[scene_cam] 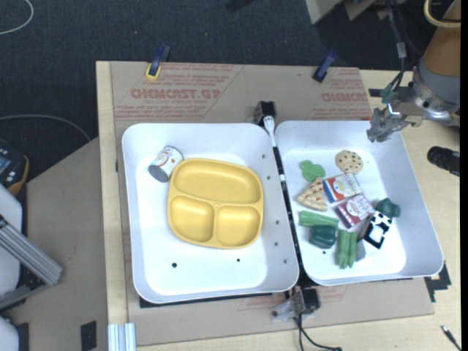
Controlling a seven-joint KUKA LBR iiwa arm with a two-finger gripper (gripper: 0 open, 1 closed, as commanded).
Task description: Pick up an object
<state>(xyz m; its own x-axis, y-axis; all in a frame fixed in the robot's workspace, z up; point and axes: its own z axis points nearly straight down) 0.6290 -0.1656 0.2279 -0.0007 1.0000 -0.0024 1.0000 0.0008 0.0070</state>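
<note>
Down at the lower right of the frame the toy foods lie packed touching in the right bin, so the hand, hovering over its upper rim, grip unreadable, may well snag 2 or none.

Light: even, bright, diffuse from overhead.
Glare: white bins nearly washed out.
Shadows: soft, faint.
Focus: slightly soft, grainy throughout.

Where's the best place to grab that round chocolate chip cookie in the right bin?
Probably from straight above, fingers closing across the rim of the round chocolate chip cookie. It lies flat, with bare bin floor on its far and right sides; the red, white and blue carton crowds its near edge.
</note>
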